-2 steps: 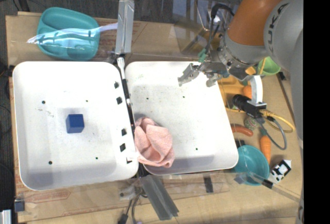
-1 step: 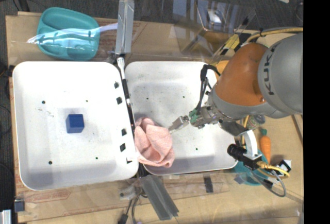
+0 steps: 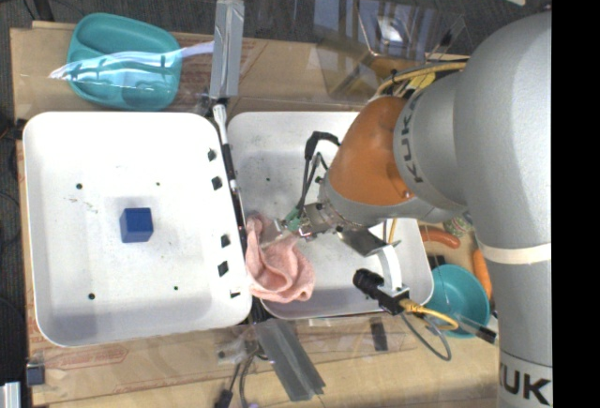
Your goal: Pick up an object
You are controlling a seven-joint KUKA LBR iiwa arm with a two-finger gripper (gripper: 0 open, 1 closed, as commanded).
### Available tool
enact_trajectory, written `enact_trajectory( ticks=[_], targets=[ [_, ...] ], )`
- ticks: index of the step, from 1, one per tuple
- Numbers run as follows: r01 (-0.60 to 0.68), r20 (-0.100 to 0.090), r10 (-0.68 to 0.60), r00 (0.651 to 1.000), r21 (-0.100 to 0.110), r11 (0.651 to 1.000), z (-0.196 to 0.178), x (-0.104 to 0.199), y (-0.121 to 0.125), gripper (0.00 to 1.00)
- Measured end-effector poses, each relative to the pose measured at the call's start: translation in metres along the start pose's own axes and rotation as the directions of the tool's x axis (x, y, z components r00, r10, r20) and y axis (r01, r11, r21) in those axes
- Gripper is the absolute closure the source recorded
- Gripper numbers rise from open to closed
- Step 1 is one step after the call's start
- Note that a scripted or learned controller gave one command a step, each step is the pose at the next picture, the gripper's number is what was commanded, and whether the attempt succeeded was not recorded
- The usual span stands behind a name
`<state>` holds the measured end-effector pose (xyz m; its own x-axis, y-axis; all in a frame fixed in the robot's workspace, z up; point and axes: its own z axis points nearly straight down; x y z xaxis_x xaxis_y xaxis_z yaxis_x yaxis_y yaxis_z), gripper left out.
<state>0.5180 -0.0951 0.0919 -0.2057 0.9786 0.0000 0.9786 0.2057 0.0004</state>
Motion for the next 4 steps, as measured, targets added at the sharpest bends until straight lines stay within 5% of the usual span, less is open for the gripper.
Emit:
enact_trajectory(
  ticks=[1,2,3,4],
  targets=[
    [0.004,0.001,-0.004,1.000,-0.001,1.000,-0.010,-0.001,0.001,1.00],
    [0.004,0.001,-0.004,1.000,-0.002,1.000,-0.010,-0.001,0.001,0.00],
    [-0.138,0.000,0.138,0.990,0.002,0.990,0.000,-0.021,0.053,0.00],
    [0.051,-0.001,-0.051,0.999,0.001,0.999,0.000,-0.011,-0.010,0.00]
  ],
)
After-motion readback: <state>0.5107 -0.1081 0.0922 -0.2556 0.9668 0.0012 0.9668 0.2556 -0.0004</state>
